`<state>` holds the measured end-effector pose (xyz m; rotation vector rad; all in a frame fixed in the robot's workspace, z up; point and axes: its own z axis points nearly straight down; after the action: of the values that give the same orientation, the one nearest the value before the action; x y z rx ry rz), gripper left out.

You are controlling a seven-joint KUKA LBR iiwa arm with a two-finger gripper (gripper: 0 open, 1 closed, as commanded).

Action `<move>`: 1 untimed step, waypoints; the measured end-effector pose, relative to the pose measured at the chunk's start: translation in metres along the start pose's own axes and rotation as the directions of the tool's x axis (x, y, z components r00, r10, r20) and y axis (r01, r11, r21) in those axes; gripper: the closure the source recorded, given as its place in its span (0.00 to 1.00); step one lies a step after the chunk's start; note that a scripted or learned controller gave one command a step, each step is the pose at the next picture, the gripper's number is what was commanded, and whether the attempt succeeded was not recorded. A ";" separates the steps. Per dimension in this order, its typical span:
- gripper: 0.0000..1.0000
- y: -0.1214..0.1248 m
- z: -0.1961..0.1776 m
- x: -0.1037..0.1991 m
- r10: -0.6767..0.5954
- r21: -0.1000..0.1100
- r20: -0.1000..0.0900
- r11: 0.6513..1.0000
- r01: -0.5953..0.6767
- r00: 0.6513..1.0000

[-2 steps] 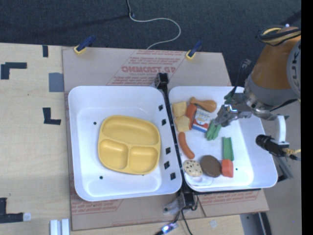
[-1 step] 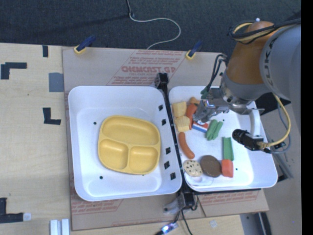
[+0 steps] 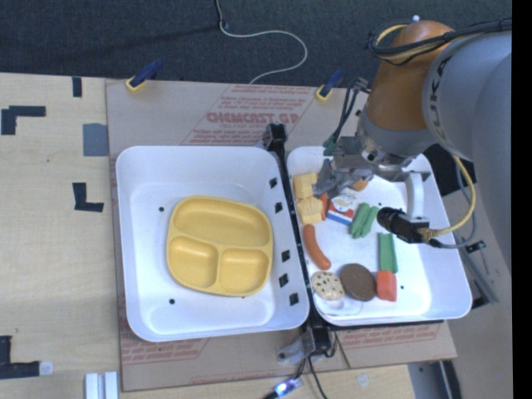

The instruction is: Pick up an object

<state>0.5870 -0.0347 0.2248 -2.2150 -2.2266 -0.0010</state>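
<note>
Gripper over right-bin food pile, no pick confirmed

Gripper [image 3: 337, 181] was low over the upper left part of the right bin [image 3: 445, 302], reached in from the right under the orange wrist band. Its state could not be told: the wrist body hid the tips from above.

Candidate objects were all in the right bin. Directly beneath the tool: yellow pieces [image 3: 307, 196] against the divider wall, and a small red, white and blue item [image 3: 339, 215] just beside them. Near these: green pea pod [image 3: 362, 220], sausage [image 3: 316, 247], carrot [image 3: 386, 268] lying lengthwise, brown patty [image 3: 358, 281] and chocolate-chip cookie [image 3: 327, 285] touching each other at the near wall.

Left bin [image 3: 137, 223] held a yellow divided plate [image 3: 219, 245], flat and centred.

Judgement: the arm appeared to be descending on, or closing at, the yellow cluster, probably because the pile was densest there. Risk: the pieces sat hard against the bin wall and each other, so one finger might land on a neighbour or the wall and the grasp slip.
</note>
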 end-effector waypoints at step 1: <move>1.00 -0.007 -0.007 -0.018 0.005 0.001 0.001 1.000 -0.005 1.000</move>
<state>0.5800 -0.0528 0.2315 -2.2207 -2.2214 0.0014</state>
